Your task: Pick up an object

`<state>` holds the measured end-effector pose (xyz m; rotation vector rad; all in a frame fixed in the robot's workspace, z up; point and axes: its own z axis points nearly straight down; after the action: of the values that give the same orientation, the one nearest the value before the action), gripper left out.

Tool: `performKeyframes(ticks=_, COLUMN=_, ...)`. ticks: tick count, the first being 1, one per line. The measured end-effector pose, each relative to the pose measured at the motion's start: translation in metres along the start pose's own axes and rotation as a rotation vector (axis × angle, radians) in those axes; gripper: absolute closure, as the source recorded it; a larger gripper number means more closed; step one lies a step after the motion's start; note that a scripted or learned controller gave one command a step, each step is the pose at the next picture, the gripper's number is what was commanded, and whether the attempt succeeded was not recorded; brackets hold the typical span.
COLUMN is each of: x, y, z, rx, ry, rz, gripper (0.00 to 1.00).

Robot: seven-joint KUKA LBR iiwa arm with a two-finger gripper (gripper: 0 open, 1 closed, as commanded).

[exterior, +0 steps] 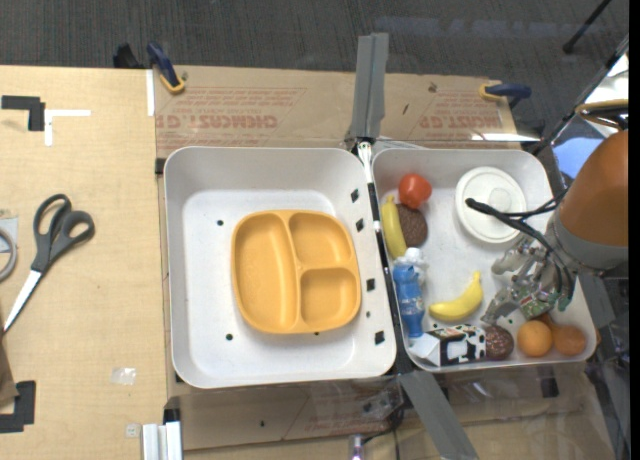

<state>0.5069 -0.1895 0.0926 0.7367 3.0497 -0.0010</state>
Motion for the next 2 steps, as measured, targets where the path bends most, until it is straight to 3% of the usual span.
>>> performKeyframes(ticks=1, x=-0.089, y=0.047, z=0.001, rx=-0.001, ry=0.008, rz=0.06, gripper=0.0)
performKeyframes(ticks=2, x=-0.074, y=0.143, z=0.0, rx=-0.002, ry=-0.001, rz=0.004, gripper=0.0)
